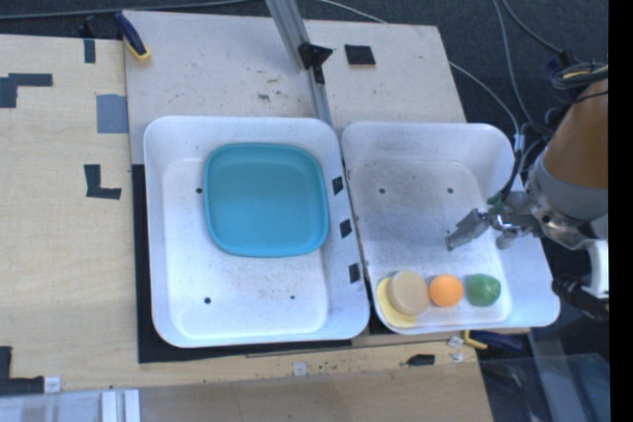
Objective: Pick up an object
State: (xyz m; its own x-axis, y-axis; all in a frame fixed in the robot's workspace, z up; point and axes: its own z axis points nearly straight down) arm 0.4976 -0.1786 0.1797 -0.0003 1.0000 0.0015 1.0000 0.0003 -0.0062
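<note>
Three objects, a tan disc point(406, 291), an orange ball point(445, 291) and a green ball point(483, 289), are being crowded along the right bin's point(396, 145) near wall, where a ball is being risked rolling from the gripper point(465, 232), whose jaw state cannot be told.

Even, bright overhead light; soft short shadows under bin rims. Slight overall softness, coarse resolution. White bins point(247, 135) near overexposed; mild sheen on blue plate point(265, 199).

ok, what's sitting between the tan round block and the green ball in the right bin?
The small orange ball lies between the tan round block and the green ball, all in a row along the right white bin's near edge, seen in the camera view.
</note>
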